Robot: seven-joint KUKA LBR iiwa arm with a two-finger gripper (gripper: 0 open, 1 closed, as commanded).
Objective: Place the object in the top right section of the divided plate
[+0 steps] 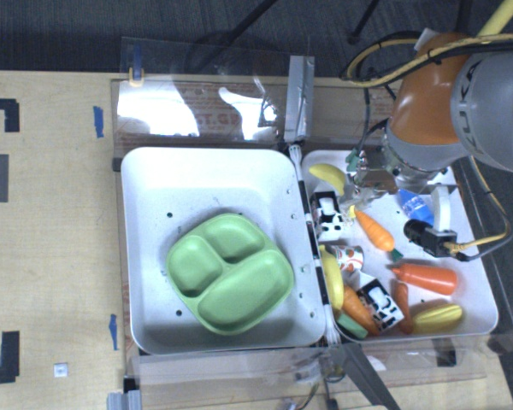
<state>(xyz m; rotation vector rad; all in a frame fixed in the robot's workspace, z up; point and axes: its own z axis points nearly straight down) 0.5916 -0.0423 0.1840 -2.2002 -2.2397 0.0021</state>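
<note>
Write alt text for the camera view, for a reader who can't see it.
The grey arm reaches from the right over the right bin, which holds toy food: a banana, carrots and other pieces. A green divided plate lies in the left bin, nothing on it.

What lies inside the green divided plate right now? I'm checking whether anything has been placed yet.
The green divided plate in the left white bin shows bare green sections, with nothing resting in them. The bin floor beneath it is covered.
</note>
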